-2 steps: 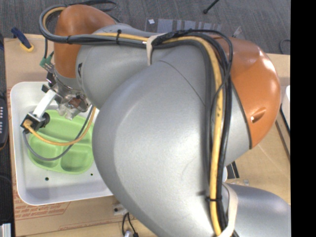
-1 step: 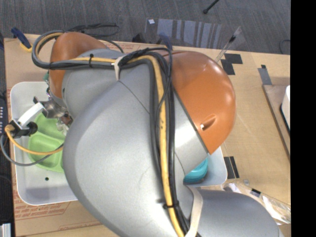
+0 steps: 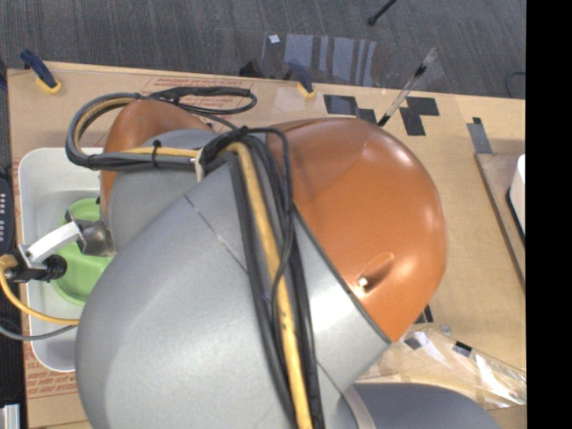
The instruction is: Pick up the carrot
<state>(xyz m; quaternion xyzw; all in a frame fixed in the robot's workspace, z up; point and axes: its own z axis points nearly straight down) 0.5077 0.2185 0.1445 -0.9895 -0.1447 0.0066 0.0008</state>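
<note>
The grey and orange arm (image 3: 268,266) fills the middle of the camera view and hides most of both bins. Its wrist end reaches down to the left, and my gripper (image 3: 71,244) hangs over the left white bin (image 3: 31,164). Right under the gripper lies a bright green object (image 3: 82,271). The arm's bulk covers whatever else is in that bin.
The brown bench top (image 3: 465,150) lies bare at the right, with black tape marks near its far edge. Blue and yellow clamps (image 3: 40,71) sit on the bench's far left corner. Crumpled clear plastic (image 3: 474,369) lies at the lower right.
</note>
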